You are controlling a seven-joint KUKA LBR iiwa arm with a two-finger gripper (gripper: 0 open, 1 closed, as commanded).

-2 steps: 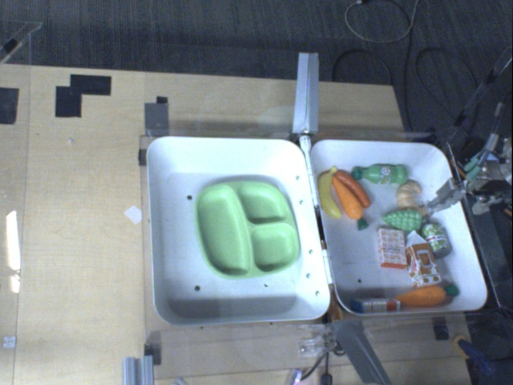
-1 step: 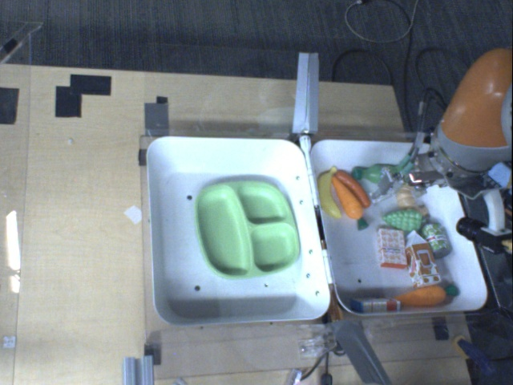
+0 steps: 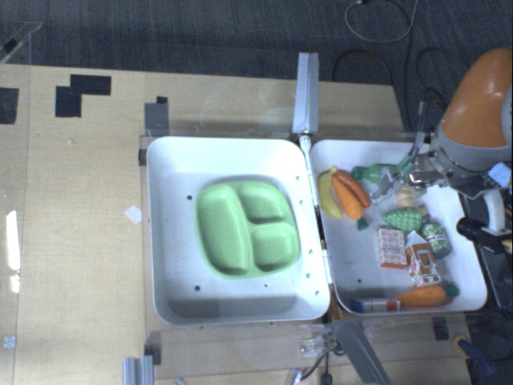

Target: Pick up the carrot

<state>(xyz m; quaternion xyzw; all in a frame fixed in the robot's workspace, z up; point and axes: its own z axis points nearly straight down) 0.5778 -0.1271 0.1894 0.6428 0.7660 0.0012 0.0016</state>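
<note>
The carrot (image 3: 349, 193) lies in the right bin (image 3: 473, 291) (beside 1 banana (image 3: 327, 195)), left of the gripper (image 3: 413, 175); whether that gripper is clenched, I cannot tell.

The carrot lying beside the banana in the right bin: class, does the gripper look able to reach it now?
Probably yes. The carrot lies uncovered in the right bin, touching only the banana, and the arm sits close at that bin's far right.
</note>
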